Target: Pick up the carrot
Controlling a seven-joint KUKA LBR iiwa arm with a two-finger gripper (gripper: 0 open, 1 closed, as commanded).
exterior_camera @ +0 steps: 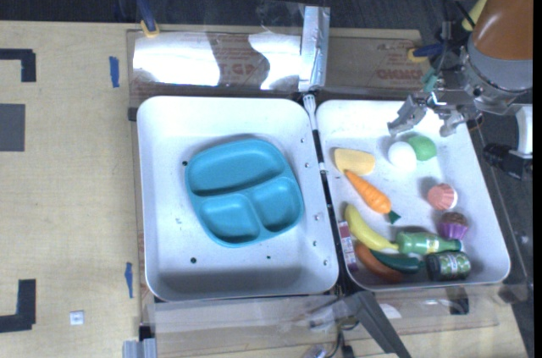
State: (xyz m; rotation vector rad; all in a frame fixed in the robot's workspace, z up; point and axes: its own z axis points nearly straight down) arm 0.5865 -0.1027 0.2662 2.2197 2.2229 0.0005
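So the carrot (370,193) is lying in the right bin (491,263), roughly mid-left, running diagonally with its pointy orange tip up toward a yellow wedge-shaped piece (354,161) and its little green top down at the lower right. It's got some breathing room on its right side, but the banana (369,229) sits just below it and the yellow piece is nearly touching the tip.

It looks like a plastic play-food carrot, so my guess is it's light, rigid and hollow-ish, with a smooth, slightly slippery skin. Nothing fragile about it, but a tapered cone tends to squirt out of a two-finger pinch if you grab near the narrow end. I'd go for the thick part closer to the green top, fingers closing across the short axis, square to the diagonal it lies on.

The gripper (428,115) is up near the back of the right bin, above the white-and-green item (413,151), well apart from the carrot. Its two fingers look spread apart with nothing between them, though at this angle and resolution I wouldn't swear to how wide.

The left bin (161,179) just has the blue divided plate (244,190), not in the way at all.
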